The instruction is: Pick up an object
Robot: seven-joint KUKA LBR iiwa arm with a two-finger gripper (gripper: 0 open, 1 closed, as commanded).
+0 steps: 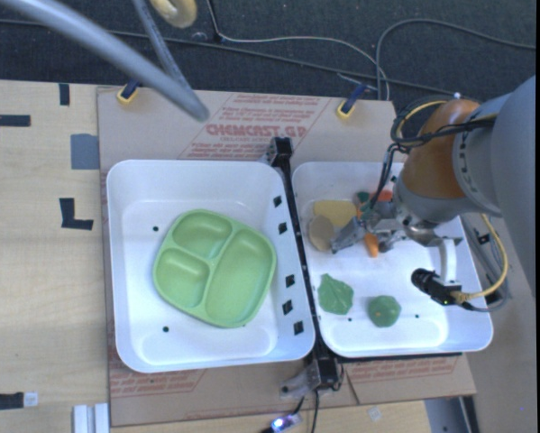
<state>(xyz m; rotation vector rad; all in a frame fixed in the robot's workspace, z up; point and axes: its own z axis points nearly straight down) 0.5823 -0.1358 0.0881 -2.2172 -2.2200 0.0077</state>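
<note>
White bins [125,269] on cardboard-like sheet [251,120].

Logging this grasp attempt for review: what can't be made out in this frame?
- Gripper: too small and blurred in the camera view to tell open or shut, or whether it holds anything.
- Orange item: partly hidden by the gripper; identity unclear.
- Tan item: shape blurred.

Grey arm [486,152] in from the right, orange-banded wrist bent down, gripper [364,233] low, pointing left.
</note>
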